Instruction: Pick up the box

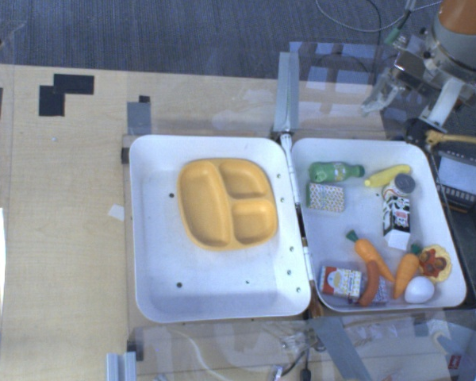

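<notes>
On the left half of the surface [63, 213] sits the left bin [155, 292], w/ a yellow divided tray [226, 202] in it, three compartments, nothing in them as far as I can see. Right bin [444, 292] is the busy one. Along its left side: a green bottle [333, 171] lying flat at the top, and just below it the box [327, 198], small, pale, patterned, lying flat near the bin's left wall w/ a thin gap to the bottle. Lower left there's a red packet [342, 282] w/ a sausage [370, 284] touching its right edge. Mid bin: two carrots [373, 258], a milk carton [396, 217] upright-ish, a banana [387, 176] at top. Bottom right corner: white egg [418, 290] and a red-yellow item [435, 260], can't ID it. Box looks like light cardboard, prob stiff enough but crushable if squeezed hard; best bet is approx across its short sides from above, since the side facing the bottle is tight. Arm [468, 14] is upper right, outside the bin, well apart from the box. Claw [389, 94] hangs over the bin's far edge area, nothing seen in it; can't tell how far apart it stands, too blurred.
</notes>
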`<state>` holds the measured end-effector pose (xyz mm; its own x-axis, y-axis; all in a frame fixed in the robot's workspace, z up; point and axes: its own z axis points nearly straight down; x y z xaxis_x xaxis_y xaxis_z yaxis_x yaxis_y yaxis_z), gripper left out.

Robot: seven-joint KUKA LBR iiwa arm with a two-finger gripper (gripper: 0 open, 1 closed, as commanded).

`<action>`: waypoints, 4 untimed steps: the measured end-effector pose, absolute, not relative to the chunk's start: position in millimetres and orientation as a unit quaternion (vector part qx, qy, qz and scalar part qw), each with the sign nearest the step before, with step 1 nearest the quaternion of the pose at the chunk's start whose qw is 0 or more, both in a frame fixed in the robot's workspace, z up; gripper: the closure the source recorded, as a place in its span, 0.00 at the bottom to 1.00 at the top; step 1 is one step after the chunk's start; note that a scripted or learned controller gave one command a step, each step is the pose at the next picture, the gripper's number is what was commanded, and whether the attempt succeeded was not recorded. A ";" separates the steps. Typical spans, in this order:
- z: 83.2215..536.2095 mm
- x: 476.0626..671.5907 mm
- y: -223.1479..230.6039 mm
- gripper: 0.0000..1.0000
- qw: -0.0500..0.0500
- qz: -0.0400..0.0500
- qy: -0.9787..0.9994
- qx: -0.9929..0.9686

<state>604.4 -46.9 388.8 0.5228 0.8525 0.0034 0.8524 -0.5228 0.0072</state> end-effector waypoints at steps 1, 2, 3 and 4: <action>244.0 522.1 -74.3 0.00 0.000 0.000 0.412 0.911; 184.0 487.1 -2.4 0.00 0.000 0.001 0.388 0.922; 288.9 488.0 -33.6 0.00 0.001 0.002 0.356 0.935; 324.0 528.7 -48.4 0.00 0.001 0.001 0.403 0.915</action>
<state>528.7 -48.4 324.0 0.6754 0.7375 0.0018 0.7375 -0.6754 0.0029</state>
